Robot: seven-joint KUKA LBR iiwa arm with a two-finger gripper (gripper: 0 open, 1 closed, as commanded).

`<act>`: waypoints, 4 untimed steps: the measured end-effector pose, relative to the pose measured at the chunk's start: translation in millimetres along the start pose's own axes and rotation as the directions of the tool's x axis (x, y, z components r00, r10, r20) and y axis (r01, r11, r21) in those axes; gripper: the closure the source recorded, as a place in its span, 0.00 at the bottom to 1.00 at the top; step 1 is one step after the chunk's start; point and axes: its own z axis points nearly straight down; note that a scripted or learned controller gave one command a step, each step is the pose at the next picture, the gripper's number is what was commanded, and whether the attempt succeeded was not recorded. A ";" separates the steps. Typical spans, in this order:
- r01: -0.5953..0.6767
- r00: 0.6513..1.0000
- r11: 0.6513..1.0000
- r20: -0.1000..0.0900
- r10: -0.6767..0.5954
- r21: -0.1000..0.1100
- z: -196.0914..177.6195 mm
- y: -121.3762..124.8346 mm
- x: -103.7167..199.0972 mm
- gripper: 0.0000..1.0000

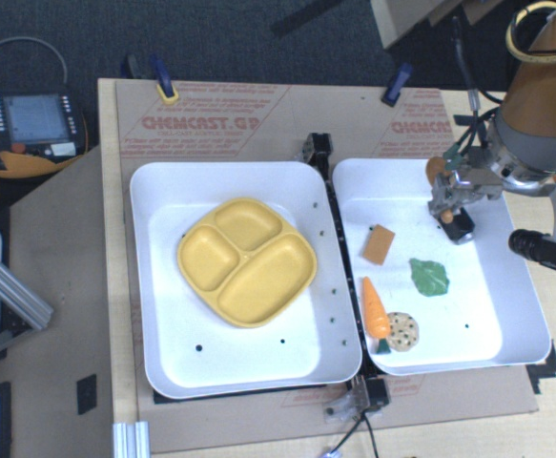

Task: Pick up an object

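In the right bin (487, 337) lie an orange-brown block (379, 244), a green leafy piece (429, 277), a carrot (375, 308) and a speckled cookie (401, 331). My gripper (455, 220) hangs over the bin's upper right part, up and to the right of the brown block and above the green piece. Its dark fingertips point down at the bin floor with nothing seen between them. The arm's orange band (540, 74) is at the frame's upper right.
The left bin (163, 256) holds a yellow divided plate (247, 260). A black clamp (317, 148) sits between the two bins at the top. A teach pendant (31, 127) lies off the bench at left.
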 end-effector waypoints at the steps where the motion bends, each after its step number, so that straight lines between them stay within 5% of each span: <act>1: 0.000 1.000 1.000 0.000 0.000 0.000 -5.1 -14.0 45.2 1.00; 4: 0.002 1.000 1.000 -0.001 -0.002 0.002 21.9 -40.0 194.3 1.00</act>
